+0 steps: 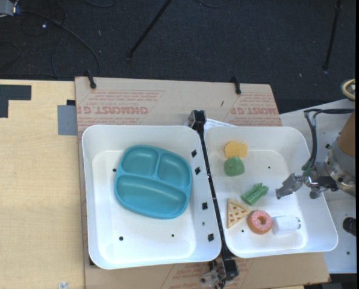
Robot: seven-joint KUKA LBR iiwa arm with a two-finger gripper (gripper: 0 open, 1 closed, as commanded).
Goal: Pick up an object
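Bench: light wood top (pixel 29 191), brown cardboard sheet (pixel 167 104) under two white bins; dark carpet with cables behind. Left bin (pixel 98 221) holds a teal divided plate (pixel 153 181), centred. Right bin (pixel 315 233): yellow piece (pixel 235 149) by the back edge, green ball (pixel 234 167) touching it in front, green pod (pixel 254 193) mid-bin, waffle wedge (pixel 236 212) near the divider, pink donut (pixel 260 221) beside it, white cup (pixel 286 224) lying toward the front right corner. Gripper (pixel 288 187) hangs over the right edge, near the pod, gripping nothing; can't tell jaw state
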